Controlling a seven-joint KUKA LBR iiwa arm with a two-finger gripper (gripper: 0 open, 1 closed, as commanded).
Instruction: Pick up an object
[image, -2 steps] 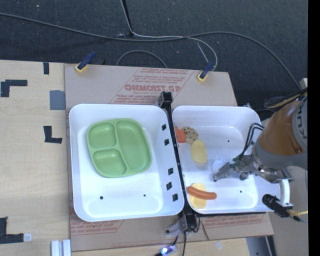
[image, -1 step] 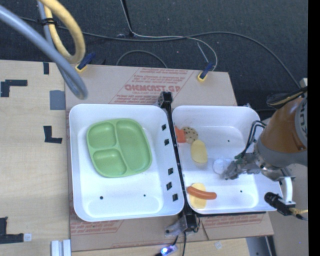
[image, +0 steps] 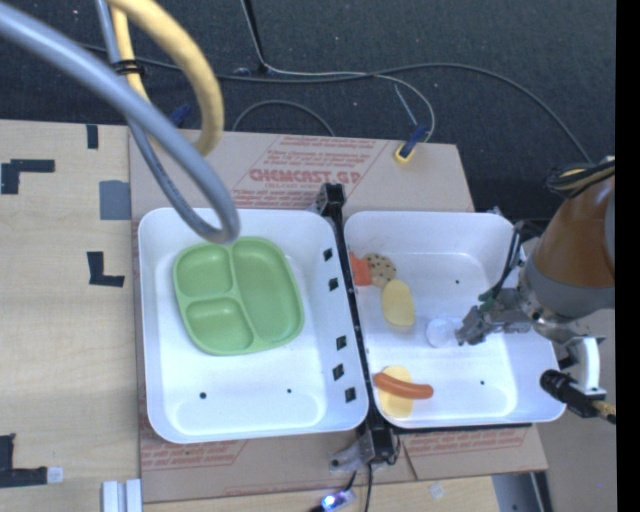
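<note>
- Pale round object: lies on the floor of the right bin, touching or just beside the gripper on its left side as the camera shows it. It is the nearest candidate for a pick.
- Fingers: dark and blurred against the wrist; whether they are spread or closed cannot be told, and nothing is visibly between them.
- Yellow oblong object: lies further left of the gripper, long axis running roughly up-down in the view, so a grasp across its short width would be the likely fit.
- Sausage-like red item: rests on a yellow piece near the bin's front wall, long axis nearly left-right.
- Small orange and speckled items: near the divider, hard to identify.
- Green divided tray: in the left bin, well apart from the gripper; a grey hose overlaps its upper edge.
</note>
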